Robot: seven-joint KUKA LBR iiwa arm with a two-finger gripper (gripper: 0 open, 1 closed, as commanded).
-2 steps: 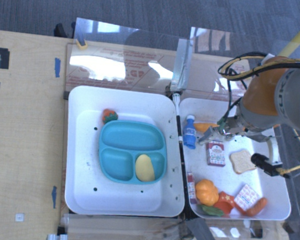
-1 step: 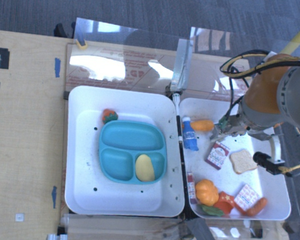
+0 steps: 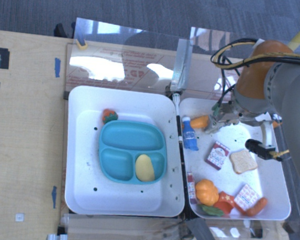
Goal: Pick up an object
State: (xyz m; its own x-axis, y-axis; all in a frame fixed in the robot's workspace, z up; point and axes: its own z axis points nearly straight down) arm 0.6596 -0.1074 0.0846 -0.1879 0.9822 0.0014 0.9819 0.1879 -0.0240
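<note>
My gripper (image 3: 218, 120) hangs low over the back left of the right bin (image 3: 280, 195). It sits right beside a small orange piece (image 3: 200, 121), touching or nearly touching its right end. A blue tube (image 3: 189, 137) lies along the bin's left wall just in front of that piece. Further forward are a red-and-white box (image 3: 218, 155) and a slice of toast (image 3: 243, 162). The grey arm with its orange band (image 3: 263, 69) comes in from the upper right.
At the right bin's front lie an orange fruit (image 3: 207, 191), red pepper (image 3: 226, 203), a patterned packet (image 3: 247, 196) and a sausage (image 3: 258, 206). The left bin (image 3: 80, 136) holds a blue divided tray (image 3: 129, 141) with a yellow lemon (image 3: 145, 167), and a small red item (image 3: 110, 115).
</note>
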